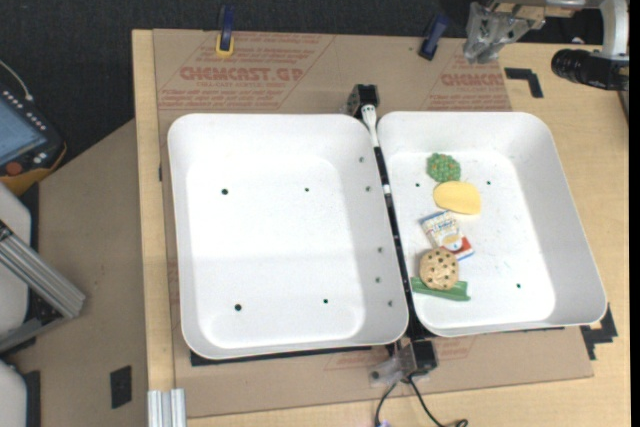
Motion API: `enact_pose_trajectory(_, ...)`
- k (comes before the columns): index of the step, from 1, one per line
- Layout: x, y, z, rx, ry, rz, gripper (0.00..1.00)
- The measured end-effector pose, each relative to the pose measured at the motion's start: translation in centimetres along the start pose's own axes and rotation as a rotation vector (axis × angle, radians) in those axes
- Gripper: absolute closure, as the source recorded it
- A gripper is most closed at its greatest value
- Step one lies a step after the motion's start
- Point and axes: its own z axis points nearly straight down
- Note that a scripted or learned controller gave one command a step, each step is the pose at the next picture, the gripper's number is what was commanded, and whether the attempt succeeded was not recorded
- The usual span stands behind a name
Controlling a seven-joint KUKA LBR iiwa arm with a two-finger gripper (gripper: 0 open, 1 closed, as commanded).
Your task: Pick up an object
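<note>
i saw the gripper (487,43) up high, probably empty, jaws unclear; the cookie (438,267) looked light, brittle — grip its edges.

A brown board-covered surface (300,65) carries two shallow white bins touching side by side: the left bin (190,215) and the right bin (560,205), toward its right edge.

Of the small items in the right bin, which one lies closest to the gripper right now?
The green bumpy piece. It sits at the far end of the row, toward the gripper, ahead of the yellow piece, the small packet and the cookie.
</note>
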Motion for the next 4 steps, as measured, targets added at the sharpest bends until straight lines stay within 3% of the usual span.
enact_pose_trajectory(1, 1.0, -4.3, -13.4, -0.026, -0.003, 0.002, 1.00)
enact_pose_trajectory(2, 5.6, -1.4, -3.0, 0.001, -0.001, 0.000, 1.00)
enact_pose_trajectory(3, 11.4, 0.0, 3.4, -0.001, -0.001, 0.000, 1.00)
enact_pose_trajectory(4, 18.2, -2.9, -3.0, -0.015, 0.002, -0.004, 1.00)
